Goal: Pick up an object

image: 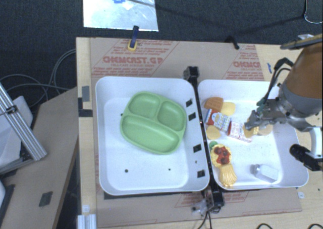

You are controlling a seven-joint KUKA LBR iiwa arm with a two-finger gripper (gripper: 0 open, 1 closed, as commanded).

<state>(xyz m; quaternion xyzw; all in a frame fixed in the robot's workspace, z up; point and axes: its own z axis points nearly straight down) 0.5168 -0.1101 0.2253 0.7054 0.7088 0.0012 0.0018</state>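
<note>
Toy food items lie clustered in the right-hand shallow white bin, toward its left and centre. In the upper part of the cluster sit an orange-brown bread-shaped piece and a pale yellow rounded piece just beside it. Below them lies a red-and-white printed packet, with a second white and red packet touching it on the lower right. A small yellow piece rests by the divider edge. Lower in the bin sit a red and yellow item with a green spot, a yellow ridged piece under it, and a grey-white wrapped object at lower right, apart from the rest.

Tool: positioned low over the right bin, at the right edge of the cluster, just beside the second packet and over a yellowish item. Whether its jaws are spread or closed cannot be told from this view, and no item is seen held between them. The grey arm with orange band enters from the right of the frame.

Left-hand white bin: contains a light green plastic tray with three compartments, lying flat near the bin's centre.

Both bins rest on a cardboard sheet covering the counter. A reflective silver square lies on the dark floor at upper left.
</note>
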